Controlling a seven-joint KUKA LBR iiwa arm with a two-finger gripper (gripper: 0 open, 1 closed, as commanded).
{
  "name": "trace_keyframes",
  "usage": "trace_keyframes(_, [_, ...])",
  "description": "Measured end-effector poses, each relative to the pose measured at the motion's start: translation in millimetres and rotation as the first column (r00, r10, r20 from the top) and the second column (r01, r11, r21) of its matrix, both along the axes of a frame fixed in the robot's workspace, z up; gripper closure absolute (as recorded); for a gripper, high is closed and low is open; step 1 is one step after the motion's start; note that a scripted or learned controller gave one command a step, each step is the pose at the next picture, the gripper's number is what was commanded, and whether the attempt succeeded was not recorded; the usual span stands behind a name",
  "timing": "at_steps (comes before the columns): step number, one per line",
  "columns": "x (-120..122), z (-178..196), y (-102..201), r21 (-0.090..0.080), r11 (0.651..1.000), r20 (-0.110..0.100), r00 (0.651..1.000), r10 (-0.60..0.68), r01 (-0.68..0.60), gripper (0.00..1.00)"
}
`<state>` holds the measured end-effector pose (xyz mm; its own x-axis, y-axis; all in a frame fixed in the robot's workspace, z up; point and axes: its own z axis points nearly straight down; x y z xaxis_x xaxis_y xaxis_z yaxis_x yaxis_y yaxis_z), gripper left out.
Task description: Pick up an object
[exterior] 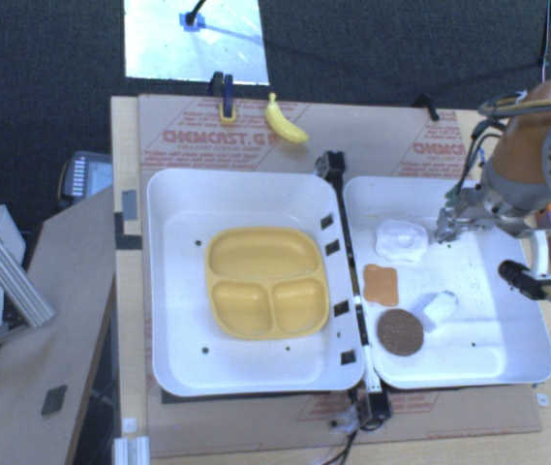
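Overhead slanted view of the table with two white bins side by side. The gripper (446, 229) hangs over the upper part of the right bin (522, 356), its fingers pointing down; they carry nothing, and whether they are spread or pressed together cannot be told at this size.

Candidate things lie in the right bin, all to the gripper's left and nearer the bottom of the view. The white lump (400, 240) is closest, just beside the fingers on their left. Below it lie the orange slab (381, 285), a small white block (439, 307) and the brown disc (401, 331), the block and disc nearly touching. The slab's long axis runs roughly up and down the view; the disc has none. A short move leftward would likely bring the fingers over the lump.

The left bin (173, 260) holds a yellow tray (263, 281) with three compartments. A banana (285, 122) rests on the cardboard (391, 129) behind the bins.

Writing: red print on the cardboard reads "CHEMCAST", repeated; the smaller lines are illegible.
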<state>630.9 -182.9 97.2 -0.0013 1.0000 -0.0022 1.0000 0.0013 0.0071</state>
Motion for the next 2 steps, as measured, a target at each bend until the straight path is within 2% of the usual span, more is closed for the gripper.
trace_keyframes(1, [7,47,4,0.001,1.000,0.000,1.000,0.003,-0.003,1.00])
trace_keyframes(2, [12,113,3,-0.001,1.000,0.002,1.000,0.003,-0.003,1.00])
